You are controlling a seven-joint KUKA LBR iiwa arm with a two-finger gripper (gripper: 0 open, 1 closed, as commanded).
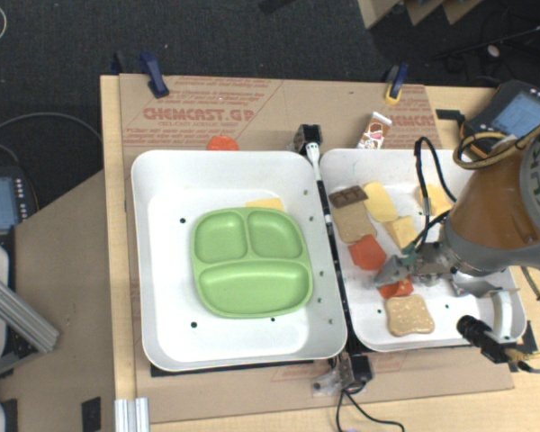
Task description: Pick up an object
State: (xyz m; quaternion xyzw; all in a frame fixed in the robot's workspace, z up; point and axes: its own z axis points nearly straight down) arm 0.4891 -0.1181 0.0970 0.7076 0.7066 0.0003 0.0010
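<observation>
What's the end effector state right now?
End effector: low in the right bin, at a red piece. Open or shut, holding anything or not: cannot be told.

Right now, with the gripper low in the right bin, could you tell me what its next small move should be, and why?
Probably a short descent with a slight shift toward the red piece. The gripper sits just above it, between the orange-red block and the toast-like piece, and nothing is seen between its fingers, so the pick looks not yet made.
</observation>
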